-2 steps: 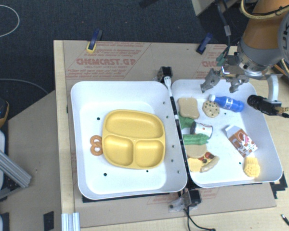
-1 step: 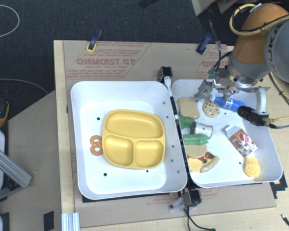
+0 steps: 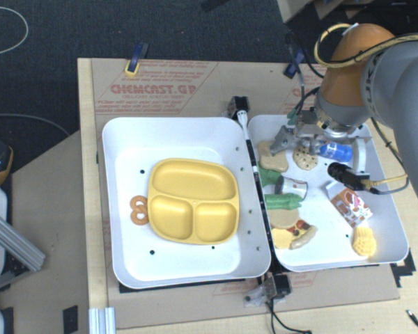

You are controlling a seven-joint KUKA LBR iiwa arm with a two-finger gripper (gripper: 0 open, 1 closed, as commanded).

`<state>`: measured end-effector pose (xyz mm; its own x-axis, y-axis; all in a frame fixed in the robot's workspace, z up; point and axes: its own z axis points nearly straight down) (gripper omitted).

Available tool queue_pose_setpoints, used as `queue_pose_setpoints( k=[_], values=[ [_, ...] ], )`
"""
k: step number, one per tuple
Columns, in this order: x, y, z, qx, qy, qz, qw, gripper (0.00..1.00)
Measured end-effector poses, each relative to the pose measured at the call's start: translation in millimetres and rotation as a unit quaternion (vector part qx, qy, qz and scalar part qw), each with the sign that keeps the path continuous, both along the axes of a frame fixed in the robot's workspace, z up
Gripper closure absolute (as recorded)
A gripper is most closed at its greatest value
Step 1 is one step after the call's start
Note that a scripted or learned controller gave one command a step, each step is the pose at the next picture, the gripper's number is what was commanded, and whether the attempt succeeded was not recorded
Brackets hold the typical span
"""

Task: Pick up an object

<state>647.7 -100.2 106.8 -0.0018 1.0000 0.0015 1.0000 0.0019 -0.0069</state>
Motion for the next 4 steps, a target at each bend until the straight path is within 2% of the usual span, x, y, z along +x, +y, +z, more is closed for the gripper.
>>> queue_pose_setpoints(
  k=[1, 2, 3, 4],
  values=[
    [2.0, 0.3, -18.1, 0.0000, -0.003, -0.001, 1.0000, 0.00],
    [5.6, -0.1, -2.8, -0.0013, -0.011, -0.001, 0.9999, 1.00],
    [5.4, 2.8, 41.0, -0.0015, -0.007, 0.000, 1.0000, 1.00],
    [7.6, -1.1, 105.7, -0.0019, -0.008, -0.001, 1.0000, 1.00]
  ],
)
